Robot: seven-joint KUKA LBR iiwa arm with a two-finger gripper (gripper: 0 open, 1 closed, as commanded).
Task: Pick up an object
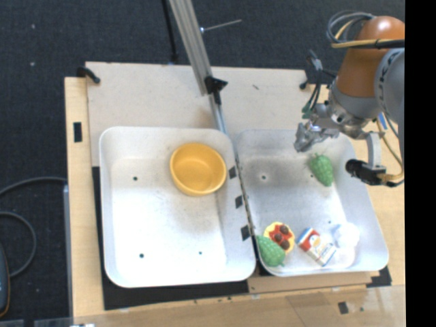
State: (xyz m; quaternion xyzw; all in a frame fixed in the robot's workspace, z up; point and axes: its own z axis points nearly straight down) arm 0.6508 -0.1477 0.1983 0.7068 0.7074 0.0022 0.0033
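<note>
A yellow bowl [197, 168] sits in the left bin [136, 251] near its back right. In the right bin [286, 189] a green bumpy fruit-like object [322, 169] lies toward the back right. Along that bin's front edge are a second green object [271, 251], a yellow piece with red berries [279, 236], a red and white carton [315, 245] and a pale white object [346, 237]. My gripper [305, 140] hangs over the back of the right bin, just up and left of the green fruit, with nothing visibly held.
A slanted metal pole [194, 39] runs from the top down to the gap between the bins. Black cables and a fitting [364, 170] hang off the arm at the right bin's right rim.
</note>
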